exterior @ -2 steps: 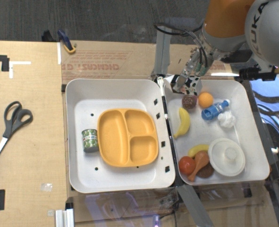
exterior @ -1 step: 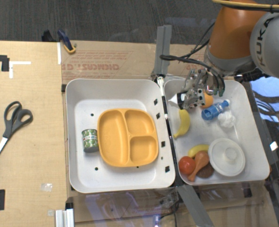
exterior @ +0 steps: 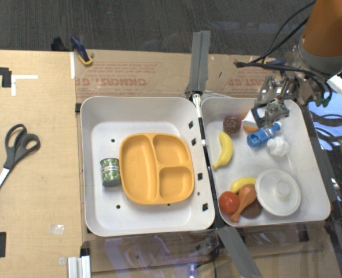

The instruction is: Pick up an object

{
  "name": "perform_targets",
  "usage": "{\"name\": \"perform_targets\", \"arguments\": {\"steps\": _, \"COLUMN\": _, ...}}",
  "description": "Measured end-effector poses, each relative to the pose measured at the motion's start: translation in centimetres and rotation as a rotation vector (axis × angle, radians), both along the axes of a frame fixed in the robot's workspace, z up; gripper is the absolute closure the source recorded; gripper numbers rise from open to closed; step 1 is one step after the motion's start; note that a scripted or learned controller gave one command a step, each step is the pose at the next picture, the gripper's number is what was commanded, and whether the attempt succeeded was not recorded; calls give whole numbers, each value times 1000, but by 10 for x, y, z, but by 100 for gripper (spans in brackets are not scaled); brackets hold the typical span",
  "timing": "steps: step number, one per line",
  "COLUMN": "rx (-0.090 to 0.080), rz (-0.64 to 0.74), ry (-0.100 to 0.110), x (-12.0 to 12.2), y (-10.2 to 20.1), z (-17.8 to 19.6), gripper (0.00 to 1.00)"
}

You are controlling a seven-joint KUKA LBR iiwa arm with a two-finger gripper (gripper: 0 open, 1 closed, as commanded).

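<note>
While the arm is reaching in from the right, the end effector [exterior: 273, 110] is hovering low over the right bin [exterior: 312, 155], just above the blue bottle [exterior: 262, 136], likely the nearest pick candidate; whether its jaws are spread or closed cannot be told. Nearby, a banana [exterior: 223, 149] and a white bowl [exterior: 279, 191] are resting loose. An orange tray [exterior: 157, 168] is occupying the left bin [exterior: 95, 155]. Scissors [exterior: 14, 149] are lying on the wooden bench [exterior: 32, 213].

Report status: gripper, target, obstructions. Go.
Gripper low over right bin, far end, nothing seen held. Blue bottle just beneath it. White crumpled item and brown ball crowd close.
</note>
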State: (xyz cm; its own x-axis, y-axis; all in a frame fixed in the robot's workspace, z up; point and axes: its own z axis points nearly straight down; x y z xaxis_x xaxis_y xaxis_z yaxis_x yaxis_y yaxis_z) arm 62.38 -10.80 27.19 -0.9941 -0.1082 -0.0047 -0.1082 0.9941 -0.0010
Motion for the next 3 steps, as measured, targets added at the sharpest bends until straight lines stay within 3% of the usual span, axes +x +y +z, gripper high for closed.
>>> {"name": "perform_targets", "arguments": {"steps": 1, "rx": 1, "rz": 23, "ry": 0, "x": 36, "y": 40, "z": -16, "gripper": 100}}
{"name": "perform_targets", "arguments": {"steps": 2, "rx": -1, "rz": 677, "ry": 0, "x": 36, "y": -23, "z": -120, "gripper": 100}}
{"name": "perform_targets", "arguments": {"steps": 3, "rx": -2, "rz": 846, "ry": -2, "x": 7, "y": -83, "z": 50, "gripper": 100}}
